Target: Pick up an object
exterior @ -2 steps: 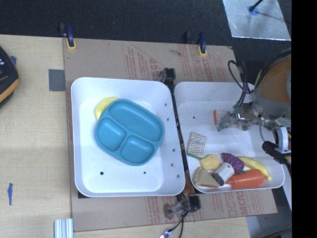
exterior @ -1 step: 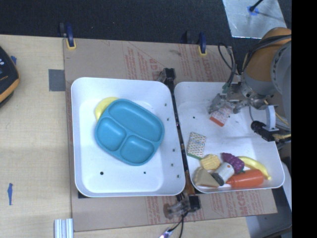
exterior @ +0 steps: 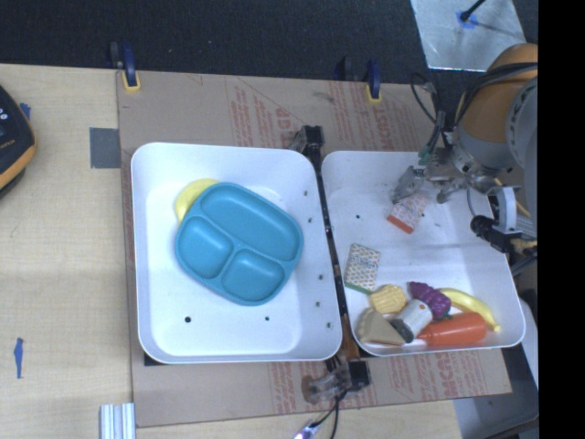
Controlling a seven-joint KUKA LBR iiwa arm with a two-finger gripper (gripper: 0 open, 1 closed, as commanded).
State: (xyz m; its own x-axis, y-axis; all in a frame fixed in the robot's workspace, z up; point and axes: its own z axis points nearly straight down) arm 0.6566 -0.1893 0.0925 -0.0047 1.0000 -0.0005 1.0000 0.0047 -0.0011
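Observation:
My gripper hangs over the far part of the right bin, its fingers spread open with nothing between them. A small clear packet with an orange end lies on the bin floor just in front of the left finger; I cannot tell whether they touch. At the bin's near end several toys are piled together: a checked pad, a yellow waffle piece, a purple piece, a banana, an orange carrot, a white cylinder and a tan wedge.
The left bin holds a blue divided plate lying over a yellow item. Clamps sit where the bins meet. A yellow-black device rests at the bench's left edge.

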